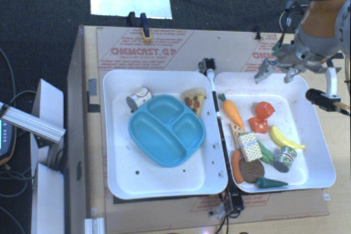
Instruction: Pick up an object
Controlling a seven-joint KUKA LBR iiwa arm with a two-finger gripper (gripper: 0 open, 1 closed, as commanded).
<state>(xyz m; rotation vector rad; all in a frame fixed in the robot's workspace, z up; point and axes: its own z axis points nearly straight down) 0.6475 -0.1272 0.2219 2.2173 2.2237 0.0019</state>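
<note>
My gripper (277, 73) hangs over the far rim of the right bin (318, 140), its two fingers spread apart and open with nothing between them. Below it in that bin lie a carrot (232, 111), a red tomato (264, 109), a red pepper piece (259, 125), a banana (284, 138), a small printed box (249, 146), a can (284, 157), a brown patty (252, 171) and a dark green vegetable (270, 183). The left bin (118, 172) holds a blue divided plate (166, 129), a small can (139, 98) and a pizza slice (193, 100).
A black clamp (208, 67) sits where the two bins meet at the far side, and a divider runs between them. A blue clip (145, 26) stands on the bench's back edge. Grey equipment (33, 123) sits left of the bench.
</note>
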